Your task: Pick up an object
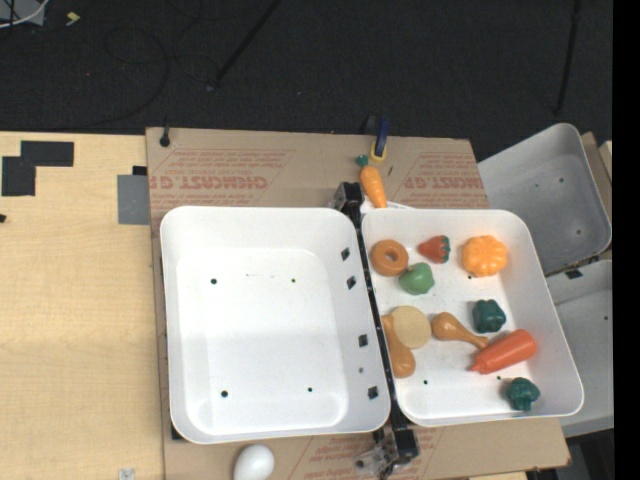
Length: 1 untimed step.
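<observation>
Camera view: toys lie in the right bin [545,298], among them a doughnut [389,258], a strawberry [434,249], a pumpkin [484,256] and a carrot [503,352]. How the claw stands cannot be told. A white egg [254,462] lies on the bench below the left bin [190,318].

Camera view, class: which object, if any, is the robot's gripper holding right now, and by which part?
It cannot be told. The toys, such as the doughnut, pumpkin and carrot, all lie loose in the right bin.
</observation>
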Motion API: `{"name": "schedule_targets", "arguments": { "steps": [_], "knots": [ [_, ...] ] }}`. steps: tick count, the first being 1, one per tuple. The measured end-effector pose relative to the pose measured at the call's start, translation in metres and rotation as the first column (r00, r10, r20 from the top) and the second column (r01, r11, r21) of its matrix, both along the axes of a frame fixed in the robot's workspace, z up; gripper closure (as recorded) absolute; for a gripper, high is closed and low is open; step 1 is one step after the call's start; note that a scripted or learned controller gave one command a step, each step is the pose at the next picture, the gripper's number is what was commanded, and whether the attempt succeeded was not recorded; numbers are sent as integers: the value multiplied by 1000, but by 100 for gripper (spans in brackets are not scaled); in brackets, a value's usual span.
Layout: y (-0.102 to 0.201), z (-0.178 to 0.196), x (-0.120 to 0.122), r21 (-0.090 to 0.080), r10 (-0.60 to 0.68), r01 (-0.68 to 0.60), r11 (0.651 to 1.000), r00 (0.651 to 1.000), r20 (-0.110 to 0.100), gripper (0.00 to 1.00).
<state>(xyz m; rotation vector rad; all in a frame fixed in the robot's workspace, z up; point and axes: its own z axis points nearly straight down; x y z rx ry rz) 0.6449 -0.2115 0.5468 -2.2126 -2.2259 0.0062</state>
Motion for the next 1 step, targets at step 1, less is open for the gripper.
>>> {"name": "schedule_targets", "arguments": {
  "steps": [1],
  "knots": [
    [5, -187, -42, 7, -9, 9, 1000, 1000, -15, 100]
  ]
}}
